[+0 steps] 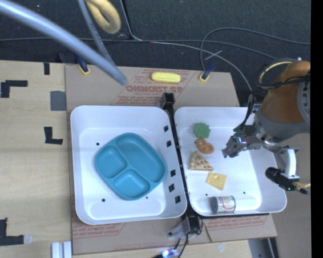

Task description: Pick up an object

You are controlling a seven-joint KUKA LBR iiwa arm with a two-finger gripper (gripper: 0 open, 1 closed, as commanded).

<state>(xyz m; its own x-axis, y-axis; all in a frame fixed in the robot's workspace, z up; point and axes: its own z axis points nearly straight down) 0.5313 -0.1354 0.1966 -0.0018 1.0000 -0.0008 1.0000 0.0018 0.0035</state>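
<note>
Camera view: pretzel (204,146) lies left of the fingers (231,149), apart.

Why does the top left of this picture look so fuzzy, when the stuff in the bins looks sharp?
In the camera view, the grey tube and yellowish blob sit close to the lens, so they blur; the blue tray and can are in focus, under soft, even light with faint shadows.

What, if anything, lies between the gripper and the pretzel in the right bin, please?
Nothing visible. The gripper hangs over the right bin, to the right of the pretzel, with bare white floor between them. The broccoli and pizza slice sit off that line.
</note>
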